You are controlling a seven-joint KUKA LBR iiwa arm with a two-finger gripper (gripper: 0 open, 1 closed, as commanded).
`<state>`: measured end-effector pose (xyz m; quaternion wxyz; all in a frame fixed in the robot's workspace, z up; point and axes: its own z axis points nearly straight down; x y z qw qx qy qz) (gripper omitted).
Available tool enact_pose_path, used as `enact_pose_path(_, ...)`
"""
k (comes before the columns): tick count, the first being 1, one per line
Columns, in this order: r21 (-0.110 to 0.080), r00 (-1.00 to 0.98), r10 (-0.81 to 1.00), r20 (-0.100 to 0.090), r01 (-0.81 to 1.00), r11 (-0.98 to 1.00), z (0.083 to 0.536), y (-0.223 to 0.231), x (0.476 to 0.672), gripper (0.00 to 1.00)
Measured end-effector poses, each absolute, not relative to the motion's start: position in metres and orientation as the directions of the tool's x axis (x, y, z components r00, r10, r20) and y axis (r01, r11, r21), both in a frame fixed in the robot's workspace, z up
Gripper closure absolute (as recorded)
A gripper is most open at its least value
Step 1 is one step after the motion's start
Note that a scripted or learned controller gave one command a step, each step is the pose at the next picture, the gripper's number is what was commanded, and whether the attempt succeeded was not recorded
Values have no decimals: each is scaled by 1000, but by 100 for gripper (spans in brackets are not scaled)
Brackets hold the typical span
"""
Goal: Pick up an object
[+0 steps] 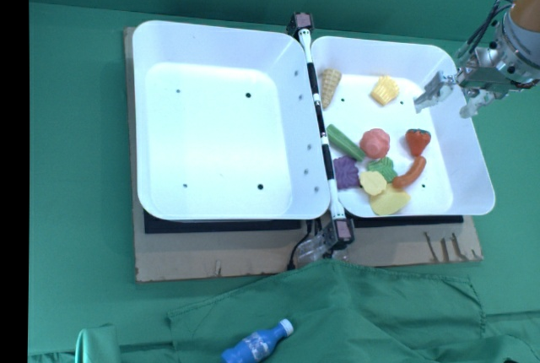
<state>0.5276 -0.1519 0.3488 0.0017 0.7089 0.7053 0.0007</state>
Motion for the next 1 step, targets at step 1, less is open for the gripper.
enact_pose_path(1, -4, 3, 1000, 0, 1000, -3, 247, -135, 538, 0)
